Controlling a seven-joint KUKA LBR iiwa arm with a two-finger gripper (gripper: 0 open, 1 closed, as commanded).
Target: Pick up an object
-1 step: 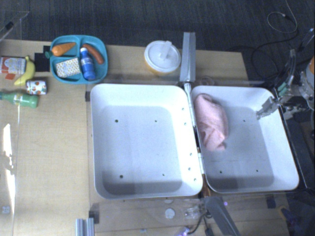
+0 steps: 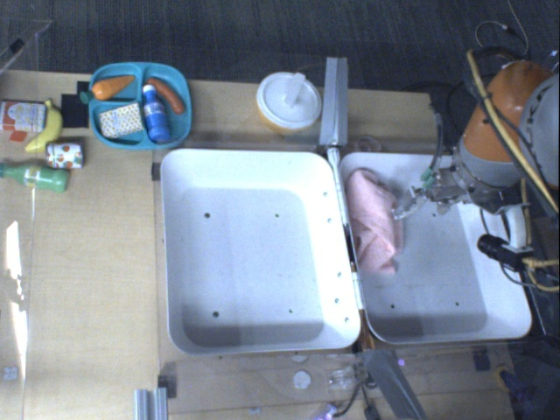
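A crumpled pink cloth (image 2: 371, 220) lies in the right bin (image 2: 455, 309), against its left wall. My gripper (image 2: 407, 205) reaches in from the right, and its tips sit at the cloth's right edge, low over the bin floor. From this slant I cannot make out whether anything is held between them. The grey arm with its orange band (image 2: 503, 116) stands over the bin's upper right corner.
The left bin (image 2: 254, 322) lies beside the right one, with a metal divider (image 2: 333, 103) behind their joint. A white lidded cup (image 2: 289, 101) stands behind the bins. A blue tray (image 2: 140, 103) of toy food and several small items sit at far left.
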